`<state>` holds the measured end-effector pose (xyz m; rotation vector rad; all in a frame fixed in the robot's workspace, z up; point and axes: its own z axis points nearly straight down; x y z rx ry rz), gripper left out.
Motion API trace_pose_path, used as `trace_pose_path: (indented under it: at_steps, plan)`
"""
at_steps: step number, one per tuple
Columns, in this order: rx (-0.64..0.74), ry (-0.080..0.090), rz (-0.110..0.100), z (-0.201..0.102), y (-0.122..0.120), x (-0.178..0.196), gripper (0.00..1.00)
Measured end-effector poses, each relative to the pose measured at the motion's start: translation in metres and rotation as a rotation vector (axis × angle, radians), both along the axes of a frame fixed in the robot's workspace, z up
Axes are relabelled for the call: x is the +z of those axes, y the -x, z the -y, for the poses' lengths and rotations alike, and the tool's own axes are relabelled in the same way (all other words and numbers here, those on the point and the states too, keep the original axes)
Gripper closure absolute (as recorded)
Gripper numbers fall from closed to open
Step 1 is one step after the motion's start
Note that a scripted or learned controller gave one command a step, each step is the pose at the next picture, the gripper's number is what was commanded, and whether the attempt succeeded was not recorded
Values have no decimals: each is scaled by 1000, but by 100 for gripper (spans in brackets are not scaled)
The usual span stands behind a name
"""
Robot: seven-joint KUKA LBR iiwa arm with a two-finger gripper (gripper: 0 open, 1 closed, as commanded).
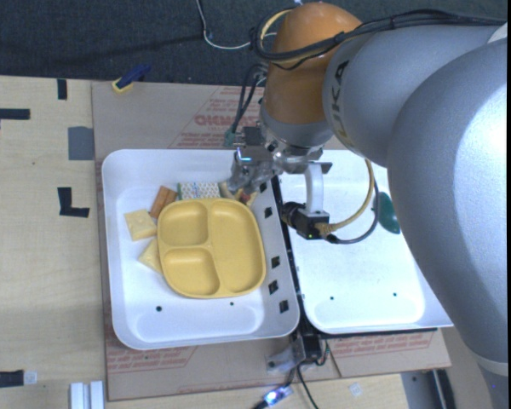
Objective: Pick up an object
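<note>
Our gripper (249,177) hangs at the left bin's (119,228) far right corner; we cannot tell its grip. The yellow divided plate (211,247) lies just below-left, mid-bin.

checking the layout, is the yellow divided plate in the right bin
No, the yellow divided plate lies in the left bin, beside the dividing wall.
</note>
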<state>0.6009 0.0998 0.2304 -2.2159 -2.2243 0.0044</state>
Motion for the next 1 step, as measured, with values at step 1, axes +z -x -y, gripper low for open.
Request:
trace_pose_path:
  at_steps: [1]
  plan:
    - [-1, 1, 1, 1, -12, -8, 100]
